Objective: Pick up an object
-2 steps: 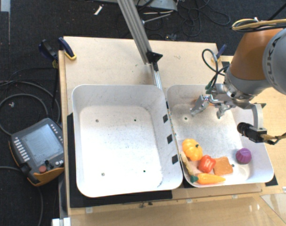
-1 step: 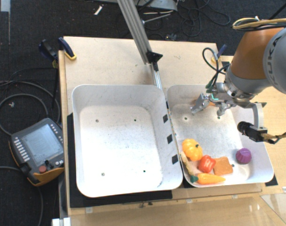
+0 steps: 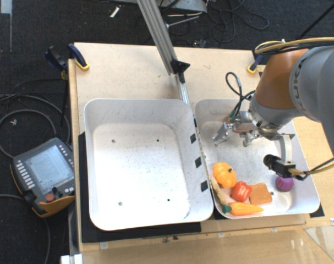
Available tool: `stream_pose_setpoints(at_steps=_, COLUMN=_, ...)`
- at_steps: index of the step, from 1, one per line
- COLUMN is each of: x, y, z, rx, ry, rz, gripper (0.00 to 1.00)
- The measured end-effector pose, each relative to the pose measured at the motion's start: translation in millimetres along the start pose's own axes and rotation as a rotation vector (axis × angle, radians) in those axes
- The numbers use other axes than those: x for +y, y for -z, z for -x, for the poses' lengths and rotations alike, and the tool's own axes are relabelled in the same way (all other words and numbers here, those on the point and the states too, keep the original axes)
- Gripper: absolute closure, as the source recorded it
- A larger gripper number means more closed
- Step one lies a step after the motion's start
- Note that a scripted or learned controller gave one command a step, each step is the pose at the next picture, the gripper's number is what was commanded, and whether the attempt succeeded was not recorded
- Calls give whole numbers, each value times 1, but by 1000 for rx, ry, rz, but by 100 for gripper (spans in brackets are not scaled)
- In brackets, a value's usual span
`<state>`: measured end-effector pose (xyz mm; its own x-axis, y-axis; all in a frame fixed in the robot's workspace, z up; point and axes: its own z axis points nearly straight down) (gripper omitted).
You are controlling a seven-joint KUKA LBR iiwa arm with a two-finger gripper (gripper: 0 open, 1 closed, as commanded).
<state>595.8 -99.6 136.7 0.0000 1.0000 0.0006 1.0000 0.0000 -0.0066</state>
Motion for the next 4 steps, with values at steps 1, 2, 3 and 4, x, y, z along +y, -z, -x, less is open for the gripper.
stream_pose_setpoints(at_steps=1, x=0, y=-43, z=-1, rx=-1, ry=0, rz=6, gripper=0)
stream_pose_setpoints(at_steps=2, x=1, y=-31, z=0, rx=-1, ry=-1, rz=8, gripper=100)
stream_pose_setpoints(at_steps=3, x=6, y=30, z=6, rx=-2, ry=0, rz=13, gripper=100)
stream_pose_setpoints(at_steps=4, x=-1, y=83, z=13, rx=-2, ry=-1, rz=13, gripper=100)
